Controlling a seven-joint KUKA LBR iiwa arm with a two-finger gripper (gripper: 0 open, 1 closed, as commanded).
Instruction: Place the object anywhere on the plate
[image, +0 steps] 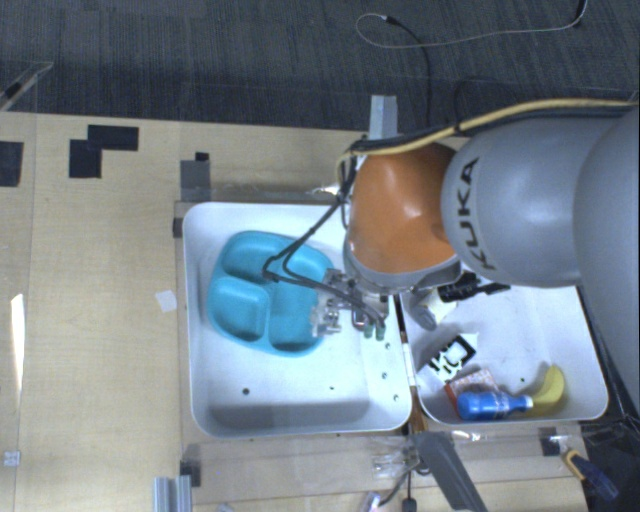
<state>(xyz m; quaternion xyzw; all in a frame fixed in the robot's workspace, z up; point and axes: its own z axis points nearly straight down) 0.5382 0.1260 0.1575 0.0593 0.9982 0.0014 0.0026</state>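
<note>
Three small things lie together at the near end of the right bin (590, 395): a blue bottle (492, 405), a yellow banana (549, 387) touching its right end, and a crumpled clear packet with red print (473, 383) just behind the bottle. Any of them could be the object to move; none is on the plate. A black-and-white tag (449, 355) lies flat on the bin floor just beyond them. The plate (262, 290), a blue divided dish with three compartments, sits in the far half of the left bin (280, 400), and its compartments hold nothing. The hand (350, 318) hangs over the right edge of the plate, close to the wall between the two bins; whether its fingers are spread or pressed together cannot be told, and nothing shows between them. Black cables run from the hand across the plate. Above it sit the orange band and the grey arm (540, 200), reaching in from the right over the desk (90, 300).
</note>
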